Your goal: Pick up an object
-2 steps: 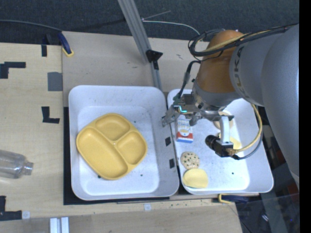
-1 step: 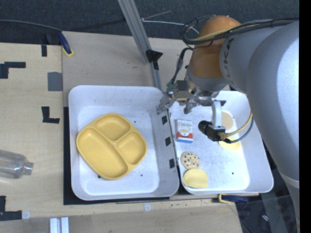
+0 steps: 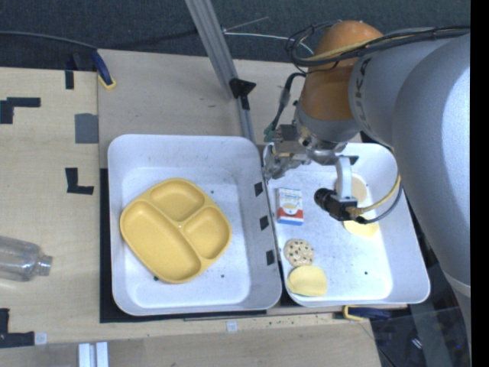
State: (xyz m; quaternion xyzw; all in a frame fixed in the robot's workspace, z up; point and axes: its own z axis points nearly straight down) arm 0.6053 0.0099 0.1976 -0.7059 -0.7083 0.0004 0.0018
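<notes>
— What do you have in the left bin (image 3: 126, 281)?

— You have one yellow divided plate (image 3: 176, 228) lying flat near the middle, its three compartments facing up; it sits turned at a slant to the bin's walls.

— And the right bin (image 3: 409, 281)?

— You see a small white carton (image 3: 289, 206) with red and blue print lying flat near the left wall; just below it lies a round brown cookie (image 3: 298, 251); touching that, a pale yellow disc (image 3: 308, 280) by the front wall; another pale yellow piece (image 3: 362, 225) lies further right, partly hidden.
</notes>
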